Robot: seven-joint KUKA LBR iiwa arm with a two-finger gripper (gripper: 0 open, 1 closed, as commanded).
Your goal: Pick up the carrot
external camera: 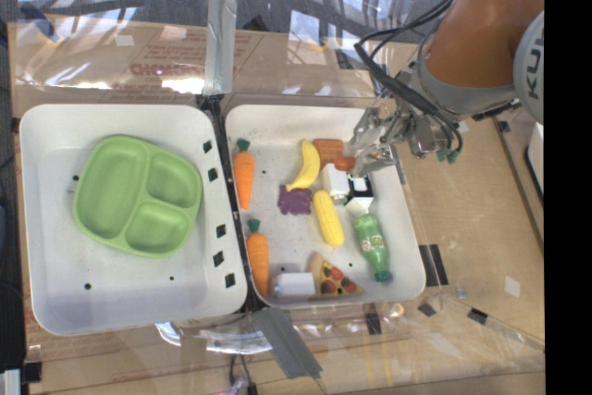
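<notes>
Two white bins side by side on a cardboard-covered surface (139, 60), under a clear plastic sheet. Left bin (46, 282): a green divided plate (139, 194) lying flat, a little toward the far side. Right bin (277, 120): the toy food, with the banana (306, 166) as landmark.

Left of the banana, beside the wall shared with the left bin: one carrot (243, 178), green top pointing away from the camera. Nearer the camera along the same wall: a second carrot (258, 261), green top likewise at its far end, well apart from the banana. Just below and left of the banana: a purple bunch of grapes (295, 200). Below and right of the banana: a corn cob (328, 218). Right of the corn: a green bottle (372, 245), lying tilted. At the near wall: a white block (294, 284) and a pizza slice (335, 279) side by side.

Right of the banana: a brown-orange item (328, 149), kind unclear. Over that far right corner: the gripper (363, 164), hanging from the grey and orange arm (481, 23), reaching in from the right, with cables looped around the wrist. State of the fingers: impossible to tell, tips lost among small white and dark pieces beneath. Both carrots well apart from the gripper, on the other side of the banana.
</notes>
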